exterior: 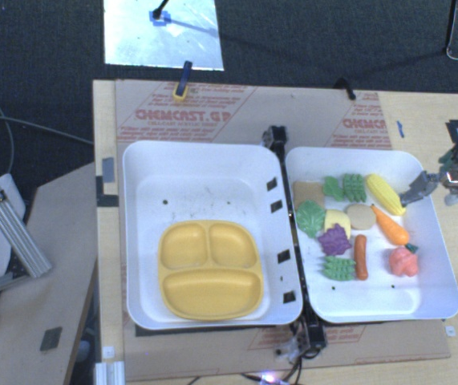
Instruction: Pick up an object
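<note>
The right white bin (pixel 421 303) holds several toy foods. Among them are a yellow corn cob (pixel 385 192), an orange carrot (pixel 391 225), a pink-red fruit (pixel 403 261), a red sausage (pixel 361 257), purple grapes (pixel 335 238) and green leafy pieces (pixel 346 187). My gripper (pixel 417 188) reaches in from the right at the bin's upper right rim. Its tip hangs just right of the corn and above the carrot. Nothing is visibly held in it.
The left white bin (pixel 144 215) carries a yellow divided plate (pixel 210 267). A black clip strip (pixel 285 223) runs between the two bins. Both rest on cardboard (pixel 212 111). A metal frame (pixel 4 215) stands at the far left.
</note>
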You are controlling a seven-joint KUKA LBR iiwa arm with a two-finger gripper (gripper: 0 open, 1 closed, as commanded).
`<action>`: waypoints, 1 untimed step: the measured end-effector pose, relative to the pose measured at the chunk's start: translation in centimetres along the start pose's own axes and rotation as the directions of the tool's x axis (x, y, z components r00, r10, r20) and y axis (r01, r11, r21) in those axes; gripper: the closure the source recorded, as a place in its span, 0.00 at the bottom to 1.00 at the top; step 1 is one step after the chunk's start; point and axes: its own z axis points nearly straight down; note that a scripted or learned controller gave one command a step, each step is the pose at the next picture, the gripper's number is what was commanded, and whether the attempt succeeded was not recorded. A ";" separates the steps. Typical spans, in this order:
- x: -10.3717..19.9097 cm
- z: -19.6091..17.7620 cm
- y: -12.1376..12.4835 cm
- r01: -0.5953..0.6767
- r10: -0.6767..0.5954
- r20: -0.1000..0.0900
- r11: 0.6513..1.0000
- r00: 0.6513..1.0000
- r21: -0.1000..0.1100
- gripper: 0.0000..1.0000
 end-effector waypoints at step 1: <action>-0.9 14.8 -3.9 -0.005 0.005 -0.005 1.000 1.000 0.015 0.00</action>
